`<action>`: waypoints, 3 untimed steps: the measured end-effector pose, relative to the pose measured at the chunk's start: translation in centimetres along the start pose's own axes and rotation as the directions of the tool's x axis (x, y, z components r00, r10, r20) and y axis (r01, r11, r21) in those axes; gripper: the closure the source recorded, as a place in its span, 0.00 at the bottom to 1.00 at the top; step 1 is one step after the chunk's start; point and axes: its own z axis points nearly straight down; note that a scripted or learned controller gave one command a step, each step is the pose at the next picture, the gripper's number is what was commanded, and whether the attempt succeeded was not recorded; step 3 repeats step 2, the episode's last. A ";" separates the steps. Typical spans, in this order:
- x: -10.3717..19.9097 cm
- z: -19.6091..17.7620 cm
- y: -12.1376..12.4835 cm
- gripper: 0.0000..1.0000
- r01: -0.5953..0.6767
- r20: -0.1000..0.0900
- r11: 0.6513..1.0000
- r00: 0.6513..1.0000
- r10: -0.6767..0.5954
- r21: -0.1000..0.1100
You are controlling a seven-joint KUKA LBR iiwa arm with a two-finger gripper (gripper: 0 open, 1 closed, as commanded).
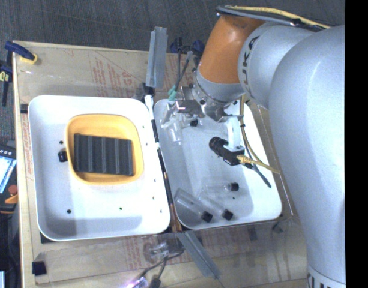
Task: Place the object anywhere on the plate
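- Camera view: the grey arm (274, 71) reaches in from the right, and its gripper (179, 114) sits low over the far left corner of the right bin (265, 204), close to the wall it shares with the left bin (51, 218).
- The wrist and its fittings hide the tip, so it cannot be told whether the gripper is released, clenched, or grasping something. Nothing is plainly seen in it.
- The yellow plate (81, 125) lies in the middle of the left bin, and a dark ribbed block (104, 153) covers most of its centre. A small dark piece (62, 155) lies just beside the plate's left rim.
- The task's object is most likely one of the clear pieces with black caps (203, 211) along the near edge of the right bin. Another capped piece (227, 187) lies a little farther in. Which one is meant cannot be told.
- These pieces lie well apart from the gripper, toward the opposite edge of the same bin and on the near side of the tip.
- Risk: the clear pieces are small and probably smooth, so a grasp could close on nothing or pinch one so that it slips out.
- Risk: the gripper is close to the bin walls, so a low sideways move could catch the rim and shift a bin.
- Risk: the block leaves only a bare yellow border, so a dropped piece could bounce or roll off the plate onto the bin floor.
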 end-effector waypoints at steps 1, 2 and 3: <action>5.6 1.8 1.1 1.00 0.250 -0.001 0.968 0.968 -0.250 0.003; 5.6 1.8 1.1 0.00 0.249 -0.001 0.969 0.969 -0.249 0.003; 5.6 1.8 1.1 0.00 0.249 -0.001 0.969 0.969 -0.249 0.003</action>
